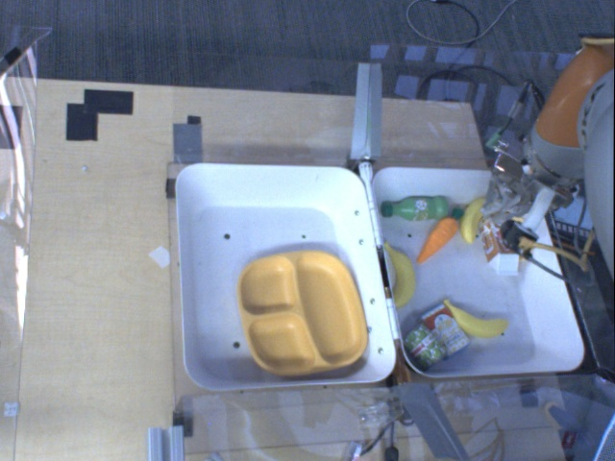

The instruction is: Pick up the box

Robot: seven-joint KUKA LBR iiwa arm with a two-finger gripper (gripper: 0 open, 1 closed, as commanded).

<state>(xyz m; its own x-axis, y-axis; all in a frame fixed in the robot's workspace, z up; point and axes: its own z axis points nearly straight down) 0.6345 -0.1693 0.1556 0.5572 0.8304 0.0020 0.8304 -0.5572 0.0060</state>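
Note:
In the right bin (pixel 548 339), a small white and orange-brown box (pixel 501 251) lies near the right wall. My gripper (pixel 506 221) hangs directly over it, at or just above its top; whether it touches the box is unclear. The arm comes in from the upper right, its orange band above the wrist.
The right bin also holds a green bottle (pixel 416 206), a carrot (pixel 437 239), three bananas (pixel 471 221) (pixel 404 275) (pixel 477 323) and a green and red packet (pixel 436 337). A yellow divided plate (pixel 302 310) lies in the left bin (pixel 207 209).

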